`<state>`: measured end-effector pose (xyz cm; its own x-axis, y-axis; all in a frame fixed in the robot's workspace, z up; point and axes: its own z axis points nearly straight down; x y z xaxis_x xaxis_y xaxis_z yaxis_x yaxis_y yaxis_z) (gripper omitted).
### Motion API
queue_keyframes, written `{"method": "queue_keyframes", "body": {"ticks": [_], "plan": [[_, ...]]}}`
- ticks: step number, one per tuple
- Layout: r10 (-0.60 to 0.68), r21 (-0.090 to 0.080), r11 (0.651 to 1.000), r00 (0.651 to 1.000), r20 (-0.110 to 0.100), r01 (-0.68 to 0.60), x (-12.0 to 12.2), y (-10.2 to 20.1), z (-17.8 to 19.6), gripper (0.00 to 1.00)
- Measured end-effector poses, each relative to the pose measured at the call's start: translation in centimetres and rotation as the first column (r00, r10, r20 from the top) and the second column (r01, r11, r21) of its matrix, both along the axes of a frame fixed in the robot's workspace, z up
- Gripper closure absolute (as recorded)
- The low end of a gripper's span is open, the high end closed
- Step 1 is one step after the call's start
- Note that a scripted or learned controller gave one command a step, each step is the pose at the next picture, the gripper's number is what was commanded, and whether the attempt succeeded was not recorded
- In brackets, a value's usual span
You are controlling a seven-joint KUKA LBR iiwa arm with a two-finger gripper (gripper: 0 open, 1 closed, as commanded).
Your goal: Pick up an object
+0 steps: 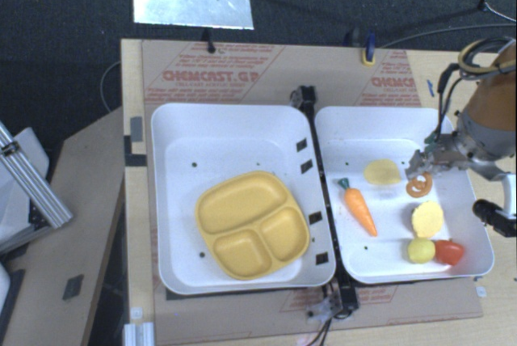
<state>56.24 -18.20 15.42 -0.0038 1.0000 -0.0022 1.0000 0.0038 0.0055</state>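
At the front edge of the right bin [483,255] sit one red tomato-like piece [449,252] and one small yellow-green fruit [420,251], touching each other. Just behind them lies one pale yellow chunk [427,218], then one brown ring-shaped pretzel [418,187], one flat yellow disc [382,171] and one carrot [358,207], which lies well apart from the rest towards the bin's left wall. The left bin [174,175] holds one yellow divided tray [252,224], with bare white floor behind it. The end effector [426,162] hangs just above the pretzel near the right bin's far right side; whether its fingers are spread or closed I cannot tell.
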Motion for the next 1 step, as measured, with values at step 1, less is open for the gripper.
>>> {"method": "queue_keyframes", "body": {"ticks": [1], "plan": [[0.002,0.0,1.0,1.0,0.001,-0.002,1.13,0.09,5.73,1.0]]}}
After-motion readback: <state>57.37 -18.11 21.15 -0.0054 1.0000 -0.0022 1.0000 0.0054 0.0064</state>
